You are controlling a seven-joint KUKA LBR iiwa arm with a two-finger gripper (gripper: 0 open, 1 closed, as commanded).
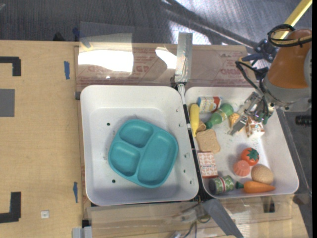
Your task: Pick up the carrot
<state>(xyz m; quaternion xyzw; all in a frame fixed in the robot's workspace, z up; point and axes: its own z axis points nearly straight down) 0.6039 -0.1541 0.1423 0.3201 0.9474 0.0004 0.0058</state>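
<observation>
Gripper [246, 117] hangs at the upper right of the frame, over the far part of the right bin [290, 155]; its metal fingers [237, 124] point down and to the left, slightly spread, with nothing seen between them; a small white carton [255, 128] lies just beside the fingertips, though whether they touch it cannot be told; the arm's orange band [291, 63] sits above it at the frame's right edge.

Left bin [94, 133] fills the middle of the frame; a teal compartment tray [142, 153] lies in it, turned at a slant.

Right bin holds the rest; along its left wall a yellow banana [194, 117] lies upright in the frame, with a slice of bread [208, 141] just below it and a red-patterned packet [207, 163] below that; at the top sit a small can [210, 103] and a green vegetable [221, 113]; toward the lower right are a tomato [249, 155], a pink round piece [241, 168] and a tan egg-shaped piece [262, 173]; a dark bottle [223, 184] lies along the near wall; the carrot [258, 186], orange, lies flat beside it in the bin's lower right corner, well apart from the gripper.
</observation>
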